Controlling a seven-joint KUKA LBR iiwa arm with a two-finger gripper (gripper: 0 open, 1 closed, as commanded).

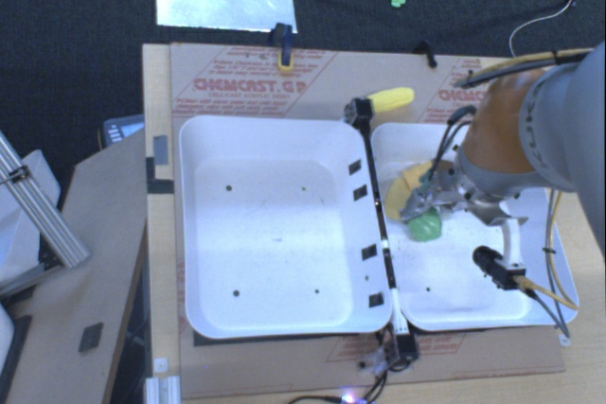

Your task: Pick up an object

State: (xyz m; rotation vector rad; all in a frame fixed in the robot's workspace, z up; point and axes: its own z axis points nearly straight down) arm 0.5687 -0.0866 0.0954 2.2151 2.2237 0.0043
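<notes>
Camera view, from above at a slant. You had the arm (530, 128) reaching in from the right over the right bin (454, 312), with the gripper (428, 200) low at that bin's left side, near the divider. Directly beneath it sat a green object (425, 225), touching or just beside a yellow object (405, 184) behind it. The gripper appeared to be touching the green one from above, but you could not tell whether the fingers were spread or clenched, nor whether anything sat between them; the wrist hid that. The left bin (275, 298) lay beside it, well apart from the action.

Risks, as I judged them: the green and yellow pieces lay so close that a closing grasp might catch both, or shove one against the bin wall and slip off. A lift from here could come up with nothing. The loose cables (554, 270) trailing by the wrist might snag.

Writing: the board (251, 82) on the counter under the bins read "CHEMCAST GP" in red, repeated at the right, partly hidden.
</notes>
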